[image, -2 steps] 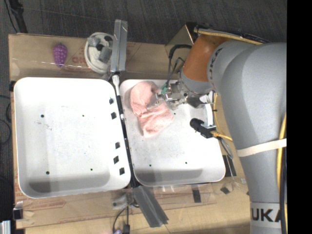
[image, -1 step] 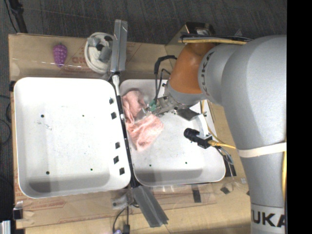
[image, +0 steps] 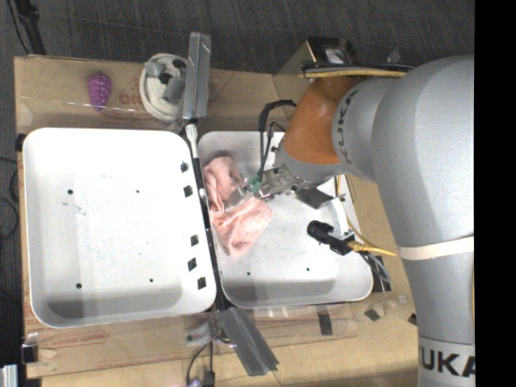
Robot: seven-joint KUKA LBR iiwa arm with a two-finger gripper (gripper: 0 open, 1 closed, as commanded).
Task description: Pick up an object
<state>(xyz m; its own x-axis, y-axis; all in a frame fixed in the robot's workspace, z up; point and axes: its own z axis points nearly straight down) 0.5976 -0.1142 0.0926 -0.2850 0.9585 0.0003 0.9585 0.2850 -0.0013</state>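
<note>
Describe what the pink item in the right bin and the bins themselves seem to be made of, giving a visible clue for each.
Pink item: probably soft cloth with a matte finish; it lies crumpled in loose folds against the bin's left wall. Right bin and left bin: likely moulded plastic, smooth and faintly glossy; the signs are their rounded corners and even white surface, though coated metal can't be ruled out.

Fixed overhead camera, slanted down, both bins (image: 105, 224) framed

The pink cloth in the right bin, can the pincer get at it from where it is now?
Probably yes: the pincer is right at the pink cloth, with nothing between them.
</note>
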